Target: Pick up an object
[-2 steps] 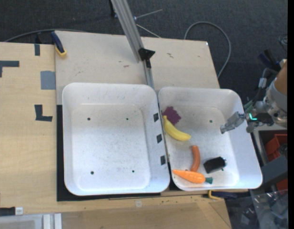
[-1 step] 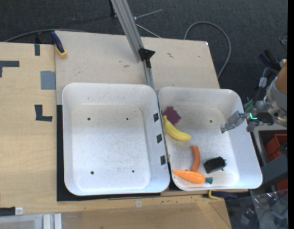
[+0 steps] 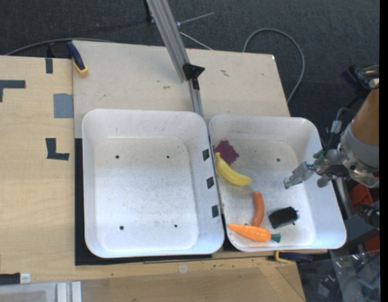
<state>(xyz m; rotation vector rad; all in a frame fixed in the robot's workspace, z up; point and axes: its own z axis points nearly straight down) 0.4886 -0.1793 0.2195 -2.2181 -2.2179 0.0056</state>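
The right bin (image 3: pixel 307 131) holds a yellow banana (image 3: pixel 231 172), a purple piece (image 3: pixel 226 150), a red-orange sausage (image 3: pixel 258 207), an orange carrot with a green end (image 3: pixel 251 233) and a small black block (image 3: pixel 283 217). My gripper (image 3: pixel 309 177) hovers over the right side of this bin, above and to the right of the black block. It is open, with nothing between its fingers. One grey finger (image 3: pixel 294 176) points left toward the middle of the bin.
The left bin (image 3: pixel 93 168) sits beside the right one on the bench. A slanted metal pole (image 3: pixel 175 36) rises behind the bins where they meet. A cable (image 3: pixel 288 43) loops on the floor at the back right.
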